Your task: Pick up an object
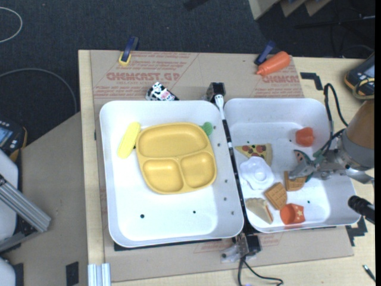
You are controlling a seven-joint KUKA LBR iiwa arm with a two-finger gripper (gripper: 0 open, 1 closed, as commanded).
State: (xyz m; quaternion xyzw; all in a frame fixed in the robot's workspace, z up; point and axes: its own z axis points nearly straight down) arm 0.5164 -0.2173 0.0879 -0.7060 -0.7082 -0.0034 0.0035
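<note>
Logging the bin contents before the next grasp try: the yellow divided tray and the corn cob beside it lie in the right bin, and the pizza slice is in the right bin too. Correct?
Not quite. The camera view shows the yellow divided tray and the corn cob beside it in the left bin, not the right. The pizza slice is indeed in the right bin.

The worktop [178, 70] was a tan board with reddish printed lettering along its upper part. Two shallow white bins rested directly on it, side by side and touching: the left bin [119, 219] at frame centre-left, the right bin [268, 106] at centre-right. A small black-and-white object [161, 92] lay on the board just above the left bin. An orange-handled clamp [272, 62] and a yellow-and-blue clamp [126, 51] sat on the upper edge.
</note>
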